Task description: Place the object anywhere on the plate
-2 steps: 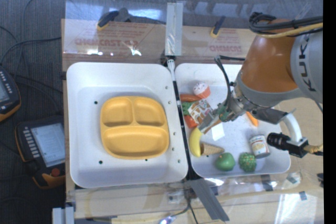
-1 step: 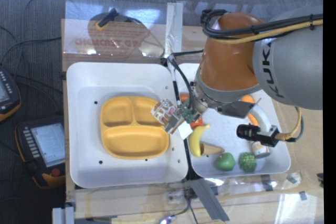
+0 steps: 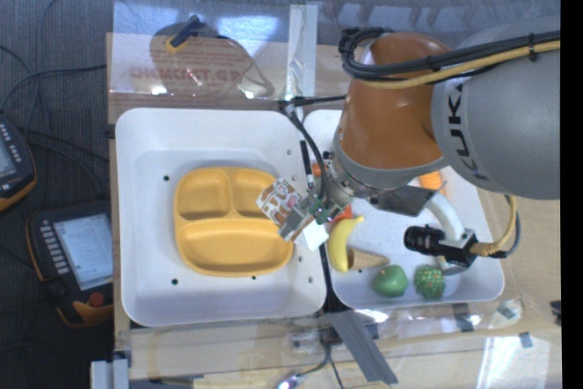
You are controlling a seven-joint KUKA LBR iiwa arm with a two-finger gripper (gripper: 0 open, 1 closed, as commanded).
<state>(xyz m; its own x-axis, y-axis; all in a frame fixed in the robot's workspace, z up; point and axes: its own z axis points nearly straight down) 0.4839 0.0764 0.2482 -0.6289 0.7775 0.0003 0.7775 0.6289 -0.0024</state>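
My jaws (image 3: 305,212) clamped on a patterned packet (image 3: 282,203), hanging over the yellow plate's (image 3: 228,223) right edge in the left bin (image 3: 146,196). Banana (image 3: 340,241) sits in right bin (image 3: 474,287).

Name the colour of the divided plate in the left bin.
The plate is yellow-orange, plain with no pattern, seen best in the camera view.

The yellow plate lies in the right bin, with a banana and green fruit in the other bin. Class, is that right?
Not quite. The camera view shows the yellow plate in the left bin; the banana and green fruit lie in the right bin.
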